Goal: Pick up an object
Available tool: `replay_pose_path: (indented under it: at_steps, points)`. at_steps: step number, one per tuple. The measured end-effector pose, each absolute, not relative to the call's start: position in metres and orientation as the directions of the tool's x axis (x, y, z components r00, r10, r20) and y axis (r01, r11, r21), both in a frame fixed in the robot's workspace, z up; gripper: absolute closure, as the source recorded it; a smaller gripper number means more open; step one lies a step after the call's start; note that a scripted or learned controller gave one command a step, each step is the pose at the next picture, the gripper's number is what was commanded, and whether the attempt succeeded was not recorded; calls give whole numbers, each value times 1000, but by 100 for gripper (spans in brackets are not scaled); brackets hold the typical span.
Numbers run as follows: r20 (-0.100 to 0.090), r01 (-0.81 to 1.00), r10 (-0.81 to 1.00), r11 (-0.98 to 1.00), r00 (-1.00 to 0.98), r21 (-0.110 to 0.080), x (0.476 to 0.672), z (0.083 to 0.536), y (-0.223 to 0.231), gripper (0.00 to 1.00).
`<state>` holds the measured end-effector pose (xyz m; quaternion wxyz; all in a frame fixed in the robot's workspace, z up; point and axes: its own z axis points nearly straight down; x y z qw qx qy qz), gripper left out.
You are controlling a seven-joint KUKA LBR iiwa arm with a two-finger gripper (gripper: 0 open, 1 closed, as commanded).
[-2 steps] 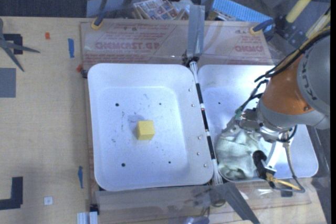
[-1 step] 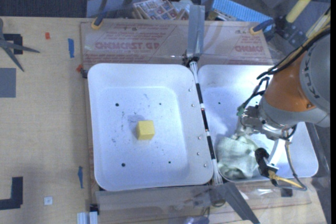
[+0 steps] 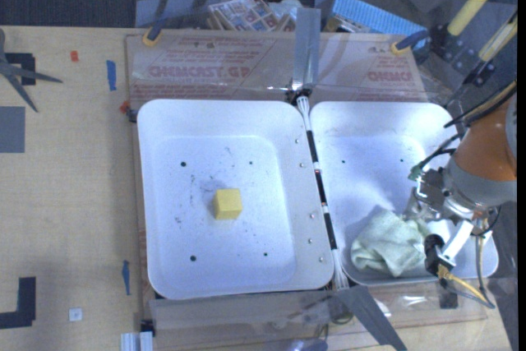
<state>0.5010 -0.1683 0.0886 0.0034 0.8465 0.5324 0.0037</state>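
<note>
White plastic made up the two shallow bins. The right bin (image 3: 370, 148) lay directly beneath the gripper, and the left bin (image 3: 246, 140) sat well away on the gripper's far side, across the shared divider. Next in size, the grey arm (image 3: 485, 164) with its orange band leaned in over the right bin's outer edge, wrist tilted down. This put the gripper (image 3: 422, 218) low over that bin's near corner. A crumpled pale green cloth (image 3: 385, 247) lay bunched in the same corner, its edge touching or just beside the gripper; the view was too cluttered there to settle which. That placement read as an approach to the cloth, the closest thing to take. Being soft, it would likely fold into a pinch wherever it was caught. Whether the gripper was released or clenched could not be told from this slant, so no hold on the cloth could be claimed. Smallest, a yellow cube (image 3: 228, 204) sat alone near the middle of the left bin, well apart from the gripper, and so looked the less likely target.
</note>
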Motion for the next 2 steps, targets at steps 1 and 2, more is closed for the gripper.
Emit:
replay_pose_path:
  at_steps: [1, 2]
  points:
    - [5, 678, 678, -735, 735, 9, 483, 89, -159, 100]
    - [5, 823, 823, -567, 567, 7, 483, 88, -198, 100]
